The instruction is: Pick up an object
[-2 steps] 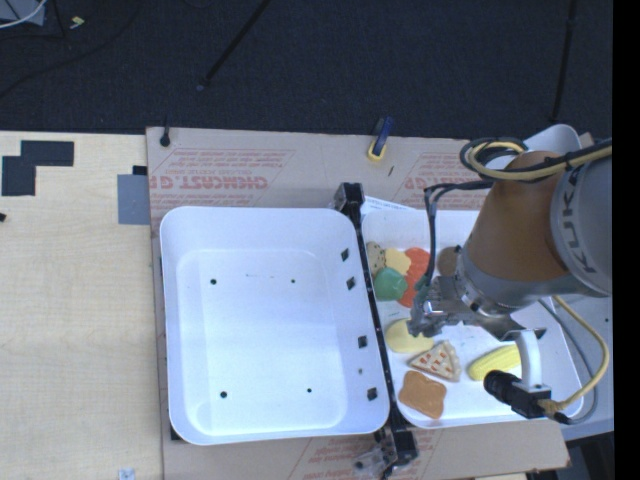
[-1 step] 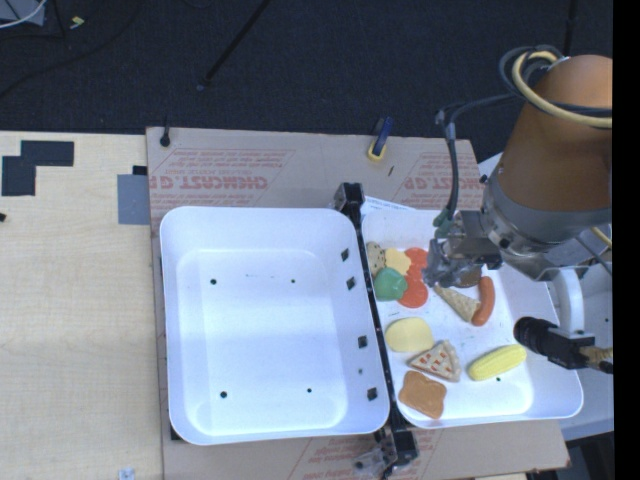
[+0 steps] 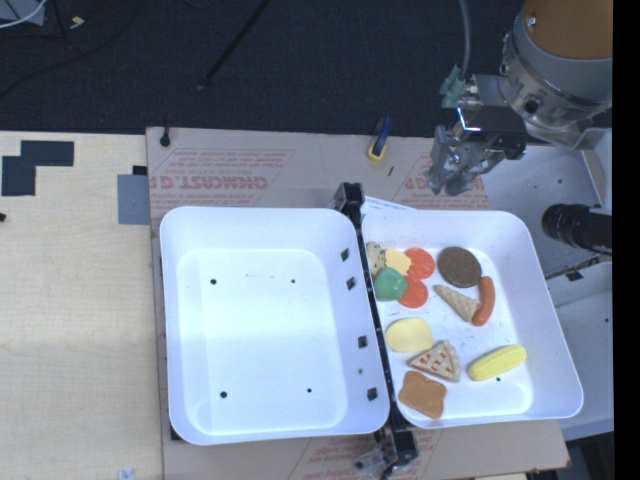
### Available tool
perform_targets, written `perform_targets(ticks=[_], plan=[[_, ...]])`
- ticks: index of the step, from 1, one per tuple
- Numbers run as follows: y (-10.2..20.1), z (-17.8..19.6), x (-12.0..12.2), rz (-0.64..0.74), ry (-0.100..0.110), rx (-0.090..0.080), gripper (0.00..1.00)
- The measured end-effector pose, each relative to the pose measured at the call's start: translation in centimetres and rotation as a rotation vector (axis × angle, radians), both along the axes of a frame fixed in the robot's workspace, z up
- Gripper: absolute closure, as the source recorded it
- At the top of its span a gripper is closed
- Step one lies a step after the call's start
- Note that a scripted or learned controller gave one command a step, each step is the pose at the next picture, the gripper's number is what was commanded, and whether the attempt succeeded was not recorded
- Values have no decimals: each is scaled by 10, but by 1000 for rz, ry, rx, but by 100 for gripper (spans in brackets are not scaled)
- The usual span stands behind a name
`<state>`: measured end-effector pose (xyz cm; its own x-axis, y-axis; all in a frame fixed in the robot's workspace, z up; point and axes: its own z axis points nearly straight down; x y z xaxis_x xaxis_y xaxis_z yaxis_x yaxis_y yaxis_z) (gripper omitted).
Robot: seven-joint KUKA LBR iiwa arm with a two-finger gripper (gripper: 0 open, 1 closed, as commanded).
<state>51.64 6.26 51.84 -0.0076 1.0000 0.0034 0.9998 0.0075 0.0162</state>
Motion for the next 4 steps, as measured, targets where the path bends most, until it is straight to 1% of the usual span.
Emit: perform_targets(ticks=[1,2,3,4], plan=[[-53,5,8,-11,18,-5,100],[-109,-4,8,-12,21,-5,100],[-145,-271,33,-10,29,-3,100],[-158,-405,23,-9,27,-2,100]])
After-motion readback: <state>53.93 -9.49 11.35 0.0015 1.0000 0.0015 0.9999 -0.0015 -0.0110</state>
